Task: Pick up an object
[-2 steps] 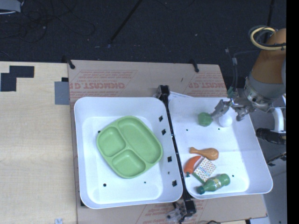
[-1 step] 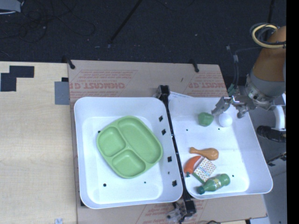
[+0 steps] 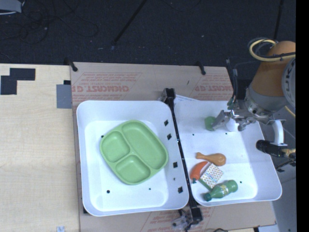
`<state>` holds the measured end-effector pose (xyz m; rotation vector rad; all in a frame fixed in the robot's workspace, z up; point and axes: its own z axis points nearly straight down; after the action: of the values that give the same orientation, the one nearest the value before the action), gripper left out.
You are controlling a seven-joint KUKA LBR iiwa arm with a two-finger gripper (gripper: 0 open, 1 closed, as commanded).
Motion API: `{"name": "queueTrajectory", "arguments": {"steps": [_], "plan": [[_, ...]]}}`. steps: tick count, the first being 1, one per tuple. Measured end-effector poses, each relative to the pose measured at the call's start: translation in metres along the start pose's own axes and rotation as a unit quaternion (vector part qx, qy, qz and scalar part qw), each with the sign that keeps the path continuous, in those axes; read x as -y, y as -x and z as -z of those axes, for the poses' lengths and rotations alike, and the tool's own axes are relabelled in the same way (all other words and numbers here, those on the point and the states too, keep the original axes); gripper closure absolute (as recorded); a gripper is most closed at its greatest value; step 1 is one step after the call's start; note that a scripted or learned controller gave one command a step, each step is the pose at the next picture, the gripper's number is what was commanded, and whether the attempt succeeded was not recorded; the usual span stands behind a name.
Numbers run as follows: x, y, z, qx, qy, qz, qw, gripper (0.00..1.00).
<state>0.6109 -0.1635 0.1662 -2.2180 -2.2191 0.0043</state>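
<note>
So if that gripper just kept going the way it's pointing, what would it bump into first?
Probably the small green object just beyond the gripper, in the right bin. Depth is unclear from this slant, so it might pass above it.

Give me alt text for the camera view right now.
The gripper hovers low in the right bin, beside a small green object. Nearer the camera lie a toy drumstick, a carrot, a patterned packet and a green bottle. The left bin holds a green divided plate.
</note>
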Motion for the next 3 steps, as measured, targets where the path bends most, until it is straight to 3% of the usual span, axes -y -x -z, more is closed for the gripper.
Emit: {"name": "queueTrajectory", "arguments": {"steps": [1, 2, 3], "plan": [[0.000, -0.004, -0.063, 0.000, 0.000, 0.000, 1.0000, 0.00], [0.000, -0.006, -0.079, 0.000, 0.000, 0.000, 1.0000, 0.00], [0.000, -0.005, -0.069, 0.000, 0.000, -0.001, 1.0000, 1.00]]}}
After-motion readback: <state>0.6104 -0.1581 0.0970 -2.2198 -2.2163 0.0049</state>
